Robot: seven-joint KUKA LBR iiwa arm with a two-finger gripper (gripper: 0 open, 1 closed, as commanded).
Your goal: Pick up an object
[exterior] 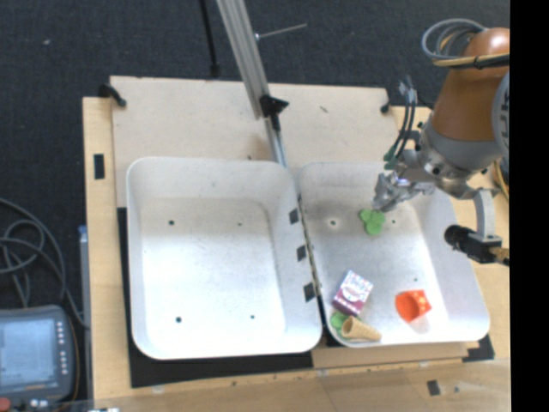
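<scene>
In the right bin lie a small green piece, a purple and white box, an orange cup and a tan cone with a green end. My gripper hangs low over the back of the right bin, its tip just above and to the right of the green piece. The green piece sits below the tip, and I cannot tell whether they touch.
The left bin stands beside the right one, separated by a shared rim with black clips. A slanted aluminium post rises behind the bins. A black part of the arm overhangs the right bin's right side.
</scene>
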